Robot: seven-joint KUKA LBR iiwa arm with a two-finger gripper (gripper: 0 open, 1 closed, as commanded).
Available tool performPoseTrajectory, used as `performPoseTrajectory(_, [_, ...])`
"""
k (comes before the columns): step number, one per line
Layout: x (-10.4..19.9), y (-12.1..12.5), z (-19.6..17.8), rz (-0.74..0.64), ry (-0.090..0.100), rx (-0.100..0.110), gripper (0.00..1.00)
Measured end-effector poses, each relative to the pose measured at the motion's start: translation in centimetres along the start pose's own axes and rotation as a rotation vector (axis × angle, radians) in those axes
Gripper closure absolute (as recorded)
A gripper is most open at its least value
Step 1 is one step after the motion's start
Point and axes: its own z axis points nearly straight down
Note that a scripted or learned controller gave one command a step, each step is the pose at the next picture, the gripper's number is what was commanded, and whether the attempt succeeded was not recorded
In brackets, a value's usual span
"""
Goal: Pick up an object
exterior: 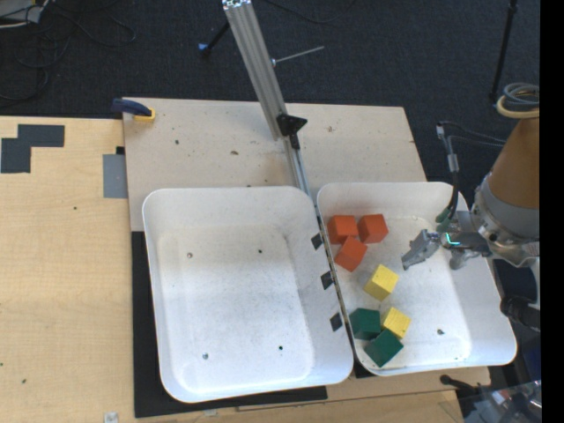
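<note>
The gripper (421,249) hangs over the right bin (493,342), at about three o'clock from the blocks. I cannot tell how its fingers stand. Nothing is in it. The yellow block (382,282) lies nearest, at seven o'clock from it. The blocks crowd the bin's left side, so it must reach left.

Even bright light, soft shadows, slightly blurry.

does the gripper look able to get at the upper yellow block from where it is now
Probably yes: the gripper hangs just right of the upper yellow block, with bare bin floor between them and nothing on top of it.
</note>
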Motion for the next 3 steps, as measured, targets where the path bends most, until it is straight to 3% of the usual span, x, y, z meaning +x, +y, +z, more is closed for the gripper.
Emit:
performPoseTrajectory(1, [-0.3,0.8,5.8,-0.003,0.001,0.006,0.0])
performPoseTrajectory(2, [0.1,-0.2,11.8,-0.003,0.002,0.008,0.0])
performPoseTrajectory(3, [0.2,-0.1,15.4,-0.002,0.001,-0.001,0.0])
